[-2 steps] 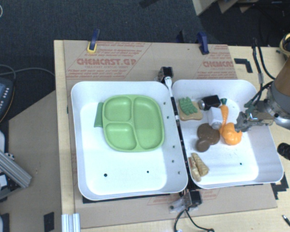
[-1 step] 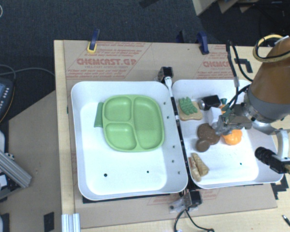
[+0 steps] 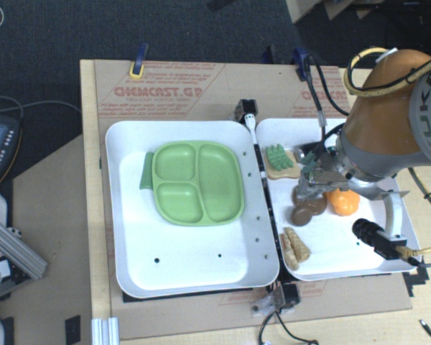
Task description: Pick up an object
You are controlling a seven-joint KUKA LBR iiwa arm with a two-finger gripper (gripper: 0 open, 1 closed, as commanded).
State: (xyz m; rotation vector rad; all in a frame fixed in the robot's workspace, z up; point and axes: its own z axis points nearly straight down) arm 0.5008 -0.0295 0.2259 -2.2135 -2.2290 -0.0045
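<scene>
Brown rounded lump (image 3: 309, 210), smooth and perhaps a toy food piece, looks like the likeliest object for the pick. It lies in the middle of the shallow white right bin (image 3: 339, 259), directly under the grey arm's gripper (image 3: 311, 185). The gripper hangs right over the lump's upper end and looks very close to it or touching it. From this slanted view I cannot tell how wide the gripper stands, or whether it has anything in its grasp.

The main risk, as I judge it, is crowding. A small orange ball (image 3: 344, 203) sits just beside the lump on its right, near enough that a descent slightly off to that side could nudge the ball and set it rolling across the bin floor. It could also catch both things at once and hold neither.

The lump's domed, glossy surface is a second worry. A grasp landing high on the curve, not across its widest part, would probably squeeze it out sideways, or lift it briefly and then let it drop.

A green bristly piece resting on a tan flat slab (image 3: 279, 159) lies near, toward the wall shared with the left bin, and could be brushed by the gripper body on the way down. A tan ridged stick (image 3: 296, 249) lies nearer the front edge, apart from the lump. The pale green divided plate (image 3: 198, 182) in the left bin (image 3: 194, 268) is well apart and unlikely to matter.
</scene>
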